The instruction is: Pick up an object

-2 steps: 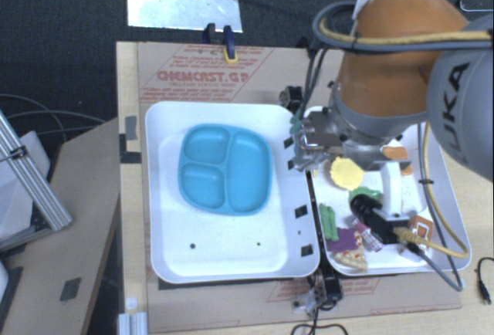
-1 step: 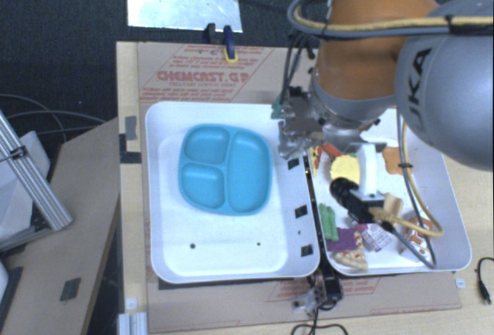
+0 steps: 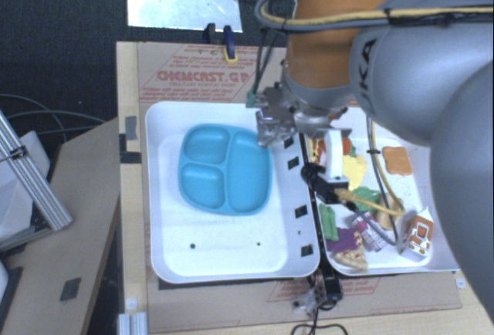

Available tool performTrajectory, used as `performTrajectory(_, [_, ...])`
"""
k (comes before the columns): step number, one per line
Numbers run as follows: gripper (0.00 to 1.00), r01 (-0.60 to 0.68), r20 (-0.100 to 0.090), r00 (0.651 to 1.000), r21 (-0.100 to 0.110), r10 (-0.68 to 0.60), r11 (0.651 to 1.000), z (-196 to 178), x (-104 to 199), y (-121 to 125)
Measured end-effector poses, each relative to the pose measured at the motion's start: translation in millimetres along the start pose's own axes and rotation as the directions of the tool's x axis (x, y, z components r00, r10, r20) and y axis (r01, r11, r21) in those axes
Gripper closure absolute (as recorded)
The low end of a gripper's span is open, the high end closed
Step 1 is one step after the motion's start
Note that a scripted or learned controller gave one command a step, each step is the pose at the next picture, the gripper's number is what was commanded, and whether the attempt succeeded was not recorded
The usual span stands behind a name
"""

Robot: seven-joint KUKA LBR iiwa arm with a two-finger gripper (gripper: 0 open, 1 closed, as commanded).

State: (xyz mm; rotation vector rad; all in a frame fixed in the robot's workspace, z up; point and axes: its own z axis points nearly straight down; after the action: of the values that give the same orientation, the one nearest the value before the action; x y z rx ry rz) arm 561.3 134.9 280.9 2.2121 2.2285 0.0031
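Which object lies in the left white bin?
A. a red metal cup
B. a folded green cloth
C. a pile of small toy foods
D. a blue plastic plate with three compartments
D: the blue plastic plate with three compartments lies flat in the left white bin, at its back half.

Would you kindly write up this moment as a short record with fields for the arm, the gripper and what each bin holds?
arm: grey arm with orange band, reaching in from the right
gripper: gripper above the divide between the bins, near the tray's right edge
left bin: left bin holds a blue compartment tray, lying flat
right bin: right bin holds a pile of small mixed items, partly hidden by the arm
grasp: cannot tell
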Motion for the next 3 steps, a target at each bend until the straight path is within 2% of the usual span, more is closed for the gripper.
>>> performTrajectory(1, [1.00, 0.000, 0.000, 1.000, 0.006, 0.000, 1.000, 17.4, 41.8, -41.3])
performTrajectory(2, [1.00, -0.013, -0.002, 1.000, -0.010, 0.013, 1.000, -94.6, -39.9, -69.6])
performTrajectory(3, [1.00, -0.008, 0.000, 1.000, -0.005, 0.008, 1.000, -150.5, -72.4, -74.5])
